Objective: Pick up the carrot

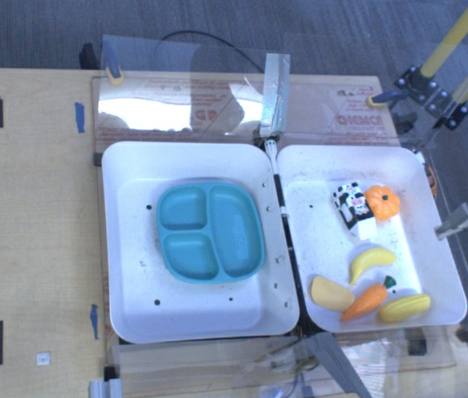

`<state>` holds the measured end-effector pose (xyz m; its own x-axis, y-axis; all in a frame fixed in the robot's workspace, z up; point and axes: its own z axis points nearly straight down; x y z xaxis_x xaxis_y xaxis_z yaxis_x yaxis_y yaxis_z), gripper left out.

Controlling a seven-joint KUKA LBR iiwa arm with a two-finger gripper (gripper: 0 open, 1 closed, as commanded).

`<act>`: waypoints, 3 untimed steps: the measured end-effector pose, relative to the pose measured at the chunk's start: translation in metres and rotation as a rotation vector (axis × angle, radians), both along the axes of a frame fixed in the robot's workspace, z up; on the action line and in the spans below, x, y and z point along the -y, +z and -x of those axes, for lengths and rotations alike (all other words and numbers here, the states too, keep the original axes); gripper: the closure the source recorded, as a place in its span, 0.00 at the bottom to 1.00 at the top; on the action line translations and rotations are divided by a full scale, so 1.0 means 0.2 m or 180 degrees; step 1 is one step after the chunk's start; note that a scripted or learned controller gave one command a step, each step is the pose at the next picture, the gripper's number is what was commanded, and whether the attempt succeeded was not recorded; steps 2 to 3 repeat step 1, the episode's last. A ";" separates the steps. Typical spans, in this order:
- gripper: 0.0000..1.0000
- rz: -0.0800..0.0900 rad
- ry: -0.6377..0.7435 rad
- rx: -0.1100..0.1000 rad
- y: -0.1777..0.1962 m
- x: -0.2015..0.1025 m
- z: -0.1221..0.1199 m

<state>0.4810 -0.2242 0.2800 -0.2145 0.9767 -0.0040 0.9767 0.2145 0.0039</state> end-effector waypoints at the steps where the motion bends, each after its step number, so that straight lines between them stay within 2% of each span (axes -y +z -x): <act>1: 0.00 0.0000 0.0000 0.0000 0.00 0.00 0.00; 3: 0.00 0.0000 0.0000 0.0000 0.00 0.00 0.00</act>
